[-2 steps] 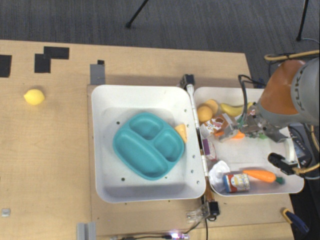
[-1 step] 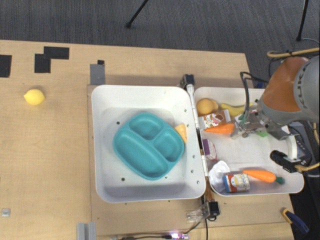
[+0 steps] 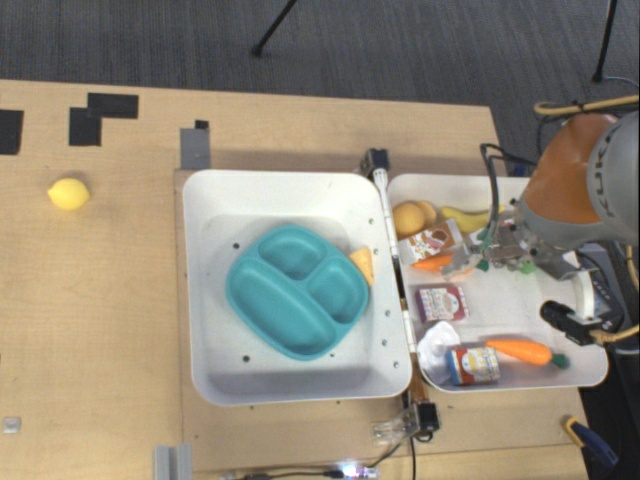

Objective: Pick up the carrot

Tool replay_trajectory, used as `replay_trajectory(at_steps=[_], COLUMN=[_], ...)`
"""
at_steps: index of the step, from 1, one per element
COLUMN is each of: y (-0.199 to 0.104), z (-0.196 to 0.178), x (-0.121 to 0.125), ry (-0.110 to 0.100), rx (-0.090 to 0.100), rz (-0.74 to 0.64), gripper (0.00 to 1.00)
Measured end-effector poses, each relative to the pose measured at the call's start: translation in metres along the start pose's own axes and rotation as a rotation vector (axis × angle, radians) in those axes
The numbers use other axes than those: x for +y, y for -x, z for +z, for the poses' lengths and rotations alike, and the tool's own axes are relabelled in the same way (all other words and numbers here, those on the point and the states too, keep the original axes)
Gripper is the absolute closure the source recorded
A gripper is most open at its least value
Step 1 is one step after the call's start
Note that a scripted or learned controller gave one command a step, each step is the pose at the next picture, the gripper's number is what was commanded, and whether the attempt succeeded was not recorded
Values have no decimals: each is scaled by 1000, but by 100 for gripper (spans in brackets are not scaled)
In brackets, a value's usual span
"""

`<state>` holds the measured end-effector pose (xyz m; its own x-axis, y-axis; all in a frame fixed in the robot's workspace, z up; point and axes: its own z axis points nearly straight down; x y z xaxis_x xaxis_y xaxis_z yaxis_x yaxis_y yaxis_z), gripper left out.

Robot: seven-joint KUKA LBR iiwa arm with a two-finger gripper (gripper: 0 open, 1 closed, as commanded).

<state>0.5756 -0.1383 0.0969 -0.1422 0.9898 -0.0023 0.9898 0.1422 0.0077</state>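
Two carrots lie in the right bin [image 3: 520, 298]. A small orange carrot [image 3: 431, 264] rests near the bin's left wall, under a printed snack packet [image 3: 436, 239]. A larger carrot [image 3: 520, 351] with a green stem end lies along the front of the bin. My gripper [image 3: 468, 258] hangs low over the bin, just right of the small carrot, with its tip close to that carrot's right end. The grey wrist and orange band [image 3: 562, 173] rise behind it to the right. Nothing is visibly lifted.
The right bin also holds a yellow-orange fruit [image 3: 412, 215], a banana [image 3: 466, 213], a dark red packet [image 3: 441, 303], a can [image 3: 470, 365] and a white wrapper [image 3: 437, 339]. A teal divided plate [image 3: 297, 290] and an orange wedge [image 3: 362, 264] sit in the left bin. A lemon [image 3: 68, 194] lies on the bench.
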Motion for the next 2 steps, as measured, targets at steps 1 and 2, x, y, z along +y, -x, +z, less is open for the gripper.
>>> replay_trajectory(at_steps=[1, 2], y=[-30, -30], z=[14, 3], x=[60, 60], ry=[-13, -15], rx=[2, 0], rz=[320, 312], gripper=[0, 100])
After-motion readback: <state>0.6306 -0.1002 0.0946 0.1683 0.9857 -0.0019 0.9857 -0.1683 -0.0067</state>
